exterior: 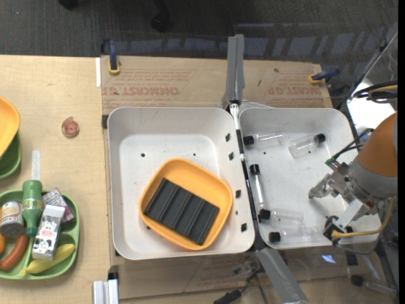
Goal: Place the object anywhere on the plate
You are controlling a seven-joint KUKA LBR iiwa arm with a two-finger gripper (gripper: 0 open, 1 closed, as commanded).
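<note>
A ridged, dark grey rectangular slab point(181, 211) lies on the rounded-square orange plastic plate point(221, 189), long axis running far-left to near-right; the gripper point(329, 201) stands spread, holding nothing.

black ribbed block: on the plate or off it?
On it. The black ribbed block lies flat inside the orange plate in the left bin, plate rim showing around most of it.
</note>
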